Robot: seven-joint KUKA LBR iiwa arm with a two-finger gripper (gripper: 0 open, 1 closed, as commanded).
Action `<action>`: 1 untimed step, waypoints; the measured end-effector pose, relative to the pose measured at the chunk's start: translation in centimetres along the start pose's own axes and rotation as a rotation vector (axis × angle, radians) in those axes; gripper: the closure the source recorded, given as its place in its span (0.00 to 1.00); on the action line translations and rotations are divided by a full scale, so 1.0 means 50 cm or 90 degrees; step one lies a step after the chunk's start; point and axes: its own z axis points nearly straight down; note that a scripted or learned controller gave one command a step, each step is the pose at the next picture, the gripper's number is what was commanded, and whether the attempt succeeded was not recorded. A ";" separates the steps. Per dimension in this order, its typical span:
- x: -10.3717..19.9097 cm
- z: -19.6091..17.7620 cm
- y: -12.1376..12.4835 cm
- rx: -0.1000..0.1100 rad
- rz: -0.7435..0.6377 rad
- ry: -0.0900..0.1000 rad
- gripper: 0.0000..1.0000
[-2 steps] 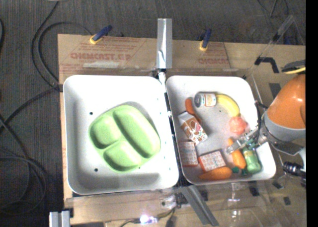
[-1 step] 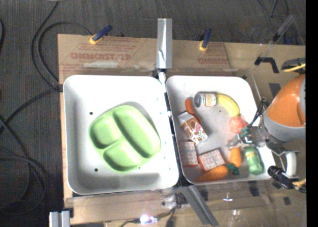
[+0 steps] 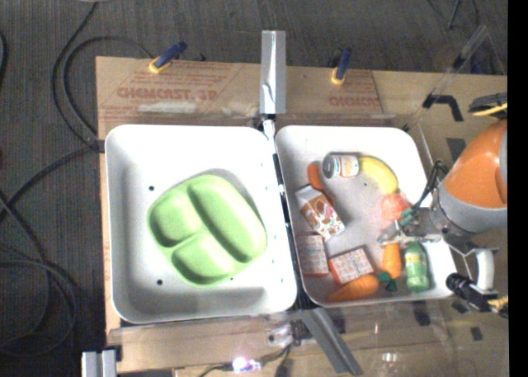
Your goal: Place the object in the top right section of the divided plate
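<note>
Camera view: tool [image 3: 402,231] over right bin [image 3: 289,202], finger state can't be told; arm cut off at edge. Green divided plate [image 3: 208,228] in left bin [image 3: 124,202].

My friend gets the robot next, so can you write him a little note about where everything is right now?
Tool: low over the right bin, near its right side, among the toy food. I cannot tell if it is open or shut, or if it holds anything.
Divided plate: green, in the left bin; nothing lies in any of its sections.
Right bin things: can, banana, small cartons, carrot, green bottle.
Done: nothing placed yet.
Left: pick one object, carry it over, set it in the plate's top right section.
</note>
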 end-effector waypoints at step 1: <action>0.027 0.000 0.006 0.002 -0.011 0.013 0.00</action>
